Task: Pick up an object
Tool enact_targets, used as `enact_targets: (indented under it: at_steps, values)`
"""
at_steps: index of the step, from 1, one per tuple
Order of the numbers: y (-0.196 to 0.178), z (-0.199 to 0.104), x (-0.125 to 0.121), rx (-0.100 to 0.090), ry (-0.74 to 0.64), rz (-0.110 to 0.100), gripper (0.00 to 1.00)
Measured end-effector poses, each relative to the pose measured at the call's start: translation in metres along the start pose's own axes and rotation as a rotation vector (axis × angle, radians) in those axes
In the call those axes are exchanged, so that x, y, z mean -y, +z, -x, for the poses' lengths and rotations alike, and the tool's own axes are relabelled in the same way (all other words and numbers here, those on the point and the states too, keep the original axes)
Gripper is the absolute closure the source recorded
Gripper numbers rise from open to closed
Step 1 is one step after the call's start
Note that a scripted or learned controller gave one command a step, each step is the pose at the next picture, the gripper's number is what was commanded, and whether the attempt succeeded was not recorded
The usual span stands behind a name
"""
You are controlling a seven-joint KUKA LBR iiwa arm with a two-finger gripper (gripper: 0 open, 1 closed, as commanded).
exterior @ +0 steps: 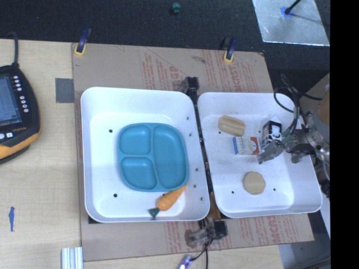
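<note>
Hand (pixel 269 150) low in right bin (pixel 280 205), right by the carton (pixel 245 145), can't tell its grip, carrot (pixel 170 199) in left bin (pixel 98 150)

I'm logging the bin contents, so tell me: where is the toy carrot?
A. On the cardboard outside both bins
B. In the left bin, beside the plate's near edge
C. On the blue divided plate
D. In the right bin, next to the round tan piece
B: the carrot lies on the left bin floor beside the blue plate.

The right bin (pixel 305 203) holds a bread roll (pixel 231 125), a small carton (pixel 245 145) and a round cookie (pixel 254 182).
</note>
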State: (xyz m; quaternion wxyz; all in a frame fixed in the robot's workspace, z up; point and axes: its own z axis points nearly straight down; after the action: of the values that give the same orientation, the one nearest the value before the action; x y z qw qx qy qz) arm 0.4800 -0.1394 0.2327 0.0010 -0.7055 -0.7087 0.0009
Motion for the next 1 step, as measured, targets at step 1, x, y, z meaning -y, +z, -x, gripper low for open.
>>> enact_targets:
  at_steps: [1]
  values:
    - [-0.0039,0.0405,-0.0627,0.001,0.002,0.001,0.0]
